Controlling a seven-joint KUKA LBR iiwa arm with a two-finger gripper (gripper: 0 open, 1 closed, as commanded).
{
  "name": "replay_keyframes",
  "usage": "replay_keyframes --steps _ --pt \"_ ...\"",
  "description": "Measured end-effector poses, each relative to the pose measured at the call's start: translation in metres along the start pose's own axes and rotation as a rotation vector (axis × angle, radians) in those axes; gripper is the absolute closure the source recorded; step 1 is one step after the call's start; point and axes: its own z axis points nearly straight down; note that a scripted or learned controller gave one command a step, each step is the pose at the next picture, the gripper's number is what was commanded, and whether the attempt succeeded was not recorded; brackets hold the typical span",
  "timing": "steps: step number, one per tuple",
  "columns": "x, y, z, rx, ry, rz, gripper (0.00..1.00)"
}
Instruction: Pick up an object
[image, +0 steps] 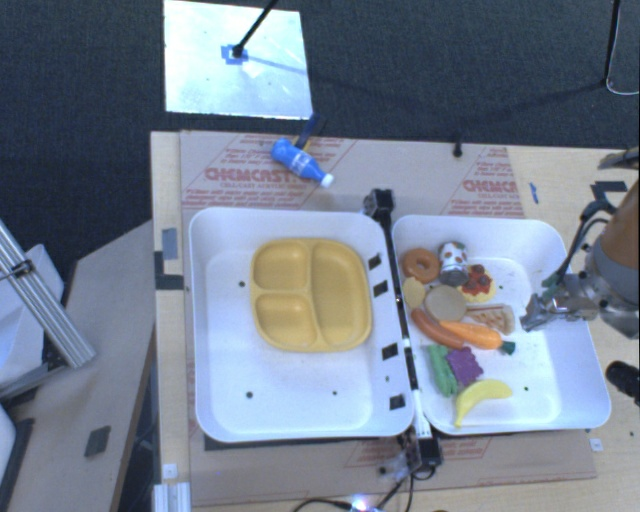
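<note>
1. Leftmost, the left white bin (215, 330) sits on the desk (120, 300) and carries a yellow divided tray (308, 294) with three compartments, lying flat near the bin's middle.
2. Behind the bins, a blue bottle (299, 160) lies on its side on the cardboard sheet (420, 170), its white cap pointing right.
3. Next, the right white bin (570, 390) touches the left one along a black hinge strip, and its toy food is crowded into its left half.
4. At the back of that cluster, a doughnut (420, 265) lies just beside a small grey can (453, 262), with a red and yellow piece (476, 283) to the right of them.
5. Lower, a round tan disc (444, 303) rests above a sausage (432, 327) and a carrot (468, 334), which lie touching, and a slice of toast (491, 318) sits just right of the disc.
6. Towards the front, a green pepper (440, 368), a purple bunch of grapes (466, 366) and a banana (478, 398) lie close together.
7. Farthest right, the end effector (534, 315) hangs over the right bin, just beside the toast and carrot tip; nothing sits between its fingers, and whether they are spread or pressed together cannot be told.
</note>
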Motion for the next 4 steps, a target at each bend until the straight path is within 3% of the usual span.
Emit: replay_keyframes --steps 1,4 --pt "0.000 0.002 -0.026 0.002 0.000 0.001 1.00" --pt "0.162 0.003 -0.027 0.006 0.005 -0.005 1.00"
